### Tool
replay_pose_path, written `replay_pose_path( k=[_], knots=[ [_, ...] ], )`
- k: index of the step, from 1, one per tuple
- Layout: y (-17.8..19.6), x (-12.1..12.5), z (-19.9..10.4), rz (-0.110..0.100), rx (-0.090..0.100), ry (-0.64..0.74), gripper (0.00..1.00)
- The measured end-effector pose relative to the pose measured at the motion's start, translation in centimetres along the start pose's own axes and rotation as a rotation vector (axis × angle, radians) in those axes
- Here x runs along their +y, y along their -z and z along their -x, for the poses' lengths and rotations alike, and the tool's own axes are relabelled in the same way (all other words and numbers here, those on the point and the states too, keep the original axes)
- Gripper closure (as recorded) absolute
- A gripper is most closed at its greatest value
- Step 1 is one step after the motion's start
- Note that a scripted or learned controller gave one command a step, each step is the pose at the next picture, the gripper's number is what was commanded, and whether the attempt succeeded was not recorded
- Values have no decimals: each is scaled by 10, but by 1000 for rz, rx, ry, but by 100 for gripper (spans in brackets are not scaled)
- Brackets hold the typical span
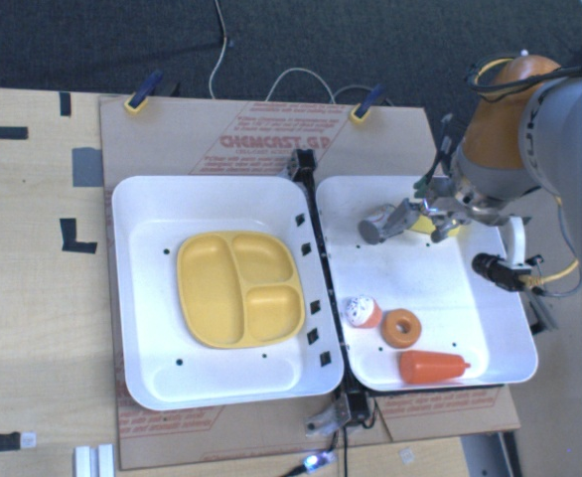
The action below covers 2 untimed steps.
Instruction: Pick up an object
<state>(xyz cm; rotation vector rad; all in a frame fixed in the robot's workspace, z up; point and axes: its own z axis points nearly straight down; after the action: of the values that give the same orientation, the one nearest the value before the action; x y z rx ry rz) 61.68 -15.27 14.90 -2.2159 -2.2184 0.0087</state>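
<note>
Nearest the camera, an orange carrot-shaped toy (433,367) lies along the near edge of the right bin (490,311). Just beyond it sits a small brown doughnut (401,328), and beside that, to the left, a little white and orange ball-like thing (361,312). None of the three touches the arm. At the far end of the same bin the gripper (385,223) hangs low, reaching in from the right and pointing left. Whether the fingers are spread or closed cannot be told at this slant. A yellow bit (425,225) shows right against the gripper's body, too small to name. A yellow divided plate (239,288) lies in the middle of the left bin (142,266). Both bins rest on a cardboard sheet (261,142) on the table.
</note>
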Motion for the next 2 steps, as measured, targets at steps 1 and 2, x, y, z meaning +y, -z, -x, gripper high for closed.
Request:
replay_pose_path(
  k=[1,2],
  knots=[
    [-64,-3,-3,3,-1,1,0],
    [-50,-2,-4,6,-1,2,100]
  ],
)
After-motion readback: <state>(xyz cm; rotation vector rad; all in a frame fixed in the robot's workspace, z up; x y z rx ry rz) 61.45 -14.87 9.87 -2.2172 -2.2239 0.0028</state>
